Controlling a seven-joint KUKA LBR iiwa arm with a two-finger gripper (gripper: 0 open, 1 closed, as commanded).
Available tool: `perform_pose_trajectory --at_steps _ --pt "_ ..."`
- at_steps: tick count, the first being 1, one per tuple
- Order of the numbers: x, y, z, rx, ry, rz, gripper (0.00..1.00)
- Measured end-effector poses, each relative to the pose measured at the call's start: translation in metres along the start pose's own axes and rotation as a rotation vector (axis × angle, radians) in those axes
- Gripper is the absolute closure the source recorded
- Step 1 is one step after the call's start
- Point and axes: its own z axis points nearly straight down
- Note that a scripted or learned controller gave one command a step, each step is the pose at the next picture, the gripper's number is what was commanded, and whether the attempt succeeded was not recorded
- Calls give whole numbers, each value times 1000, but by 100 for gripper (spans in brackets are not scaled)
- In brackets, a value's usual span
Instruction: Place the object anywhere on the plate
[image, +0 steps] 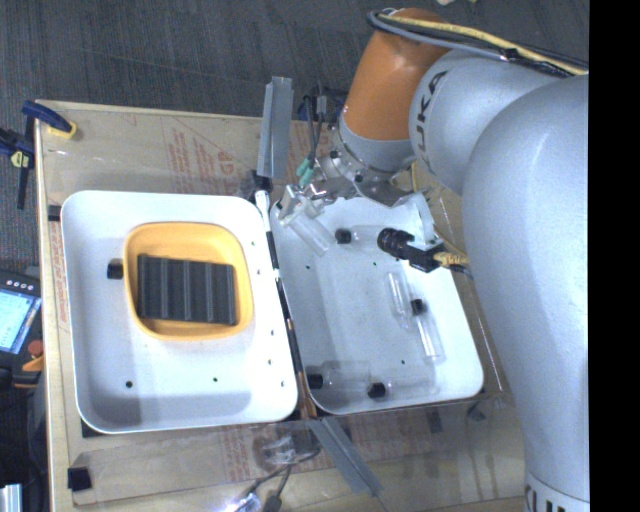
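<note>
Camera view: grey arm with orange band reaches in from the right; its gripper (305, 195) sits low over the top-left corner of the right white bin (345, 330), whether open or closed I cannot tell. Yellow rounded plastic plate (188, 238) carrying a dark ribbed rectangular block (187, 290) lies in the left white bin (160, 400). Clear plastic tubes (415, 318) lie in the right bin. Risk: transparent pieces are hard to seat; a grasp could slip or close on nothing.

Readable markings
You see "KUKA" in dark letters on the big grey robot arm (470, 110); the faded red print on the wooden bench board (190, 150) is illegible.
</note>
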Motion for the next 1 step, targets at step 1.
perform_pose_trajectory --at_steps 1 --pt "29 -11 23 3 1 -270 100"
